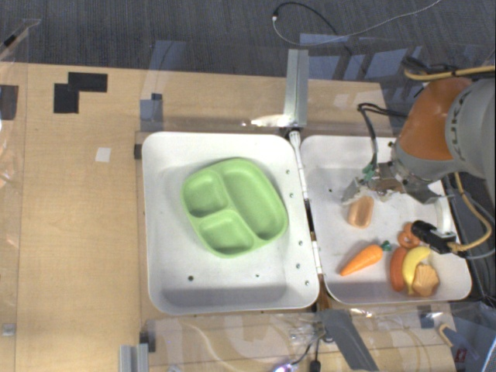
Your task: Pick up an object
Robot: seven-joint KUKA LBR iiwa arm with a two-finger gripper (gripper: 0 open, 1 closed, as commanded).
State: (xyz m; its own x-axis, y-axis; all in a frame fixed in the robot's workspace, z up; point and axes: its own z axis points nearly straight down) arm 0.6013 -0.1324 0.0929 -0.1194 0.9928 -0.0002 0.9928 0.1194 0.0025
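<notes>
You see the gripper (370,181) just above a tan bread-like piece (360,211) in the right bin (333,161). I cannot tell its state.

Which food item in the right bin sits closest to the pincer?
The tan oblong bread-like piece, just below the pincer; the orange carrot lies farther off.

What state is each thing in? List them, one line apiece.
Plate: lying flat in the left bin.
Bread piece: lying in the right bin, just below the gripper.
Carrot: lying on its side, loose.
Banana: lying in the bin's corner among other toy food.
Gripper: low over the right bin, nothing seen between its fingers.
</notes>
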